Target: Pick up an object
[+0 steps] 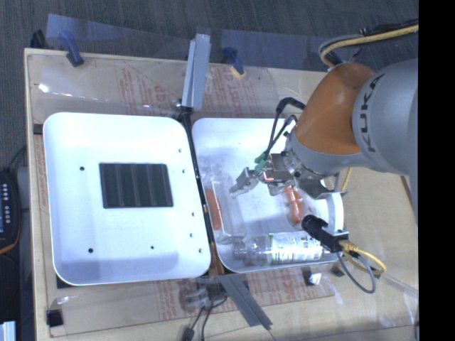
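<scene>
1. The grey KUKA arm with the orange band (pixel 341 112) is reaching in from the right of the frame and hanging over the right-hand shallow white bin (pixel 213 137), a bit right of centre.
2. The two-finger gripper (pixel 245 182) is pointing toward the middle of that bin. The jaws are looking spread apart to me, with nothing sitting between them, so I'm calling it released and not carrying anything.
3. Candidates for the pick are all lying in the right bin: a slim orange stick-shaped object (pixel 215 208) is lying along the bin's left wall, a clear plastic bottle with a pale label (pixel 281 248) is lying on its side along the lower edge, and a small orange-red cylindrical piece (pixel 293 203) is peeking out just under the wrist, partly hidden.
4. The left-hand white bin (pixel 64 190) is holding only a dark ribbed rectangular block (pixel 136 185), sitting in its centre, well apart from the gripper.
5. Progress-wise, I'm guessing we're early: nothing is lifted yet. What's left is lowering onto one item, clamping it and raising it clear.
6. The wooden worktop (pixel 106 73) is showing around both bins.
</scene>
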Robot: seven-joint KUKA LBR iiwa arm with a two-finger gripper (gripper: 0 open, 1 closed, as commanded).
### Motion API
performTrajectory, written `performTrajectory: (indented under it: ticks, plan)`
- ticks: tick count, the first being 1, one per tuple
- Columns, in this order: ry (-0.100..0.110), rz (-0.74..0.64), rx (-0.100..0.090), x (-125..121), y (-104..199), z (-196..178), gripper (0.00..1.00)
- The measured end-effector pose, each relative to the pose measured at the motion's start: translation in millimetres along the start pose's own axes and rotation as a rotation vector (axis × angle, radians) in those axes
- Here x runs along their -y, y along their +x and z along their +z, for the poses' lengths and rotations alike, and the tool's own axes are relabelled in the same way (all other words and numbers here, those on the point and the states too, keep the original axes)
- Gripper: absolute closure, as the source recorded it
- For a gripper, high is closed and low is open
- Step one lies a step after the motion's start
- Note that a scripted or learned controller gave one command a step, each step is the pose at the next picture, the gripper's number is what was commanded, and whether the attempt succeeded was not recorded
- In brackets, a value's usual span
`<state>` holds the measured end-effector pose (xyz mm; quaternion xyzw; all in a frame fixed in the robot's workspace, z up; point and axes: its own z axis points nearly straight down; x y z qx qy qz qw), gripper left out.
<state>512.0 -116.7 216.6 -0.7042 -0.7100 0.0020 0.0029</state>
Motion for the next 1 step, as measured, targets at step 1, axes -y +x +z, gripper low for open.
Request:
performTrajectory:
  ticks: [1]
  plan:
    - [-0.002,0.048,0.002,-0.9,-80.3,22.3,0.0]
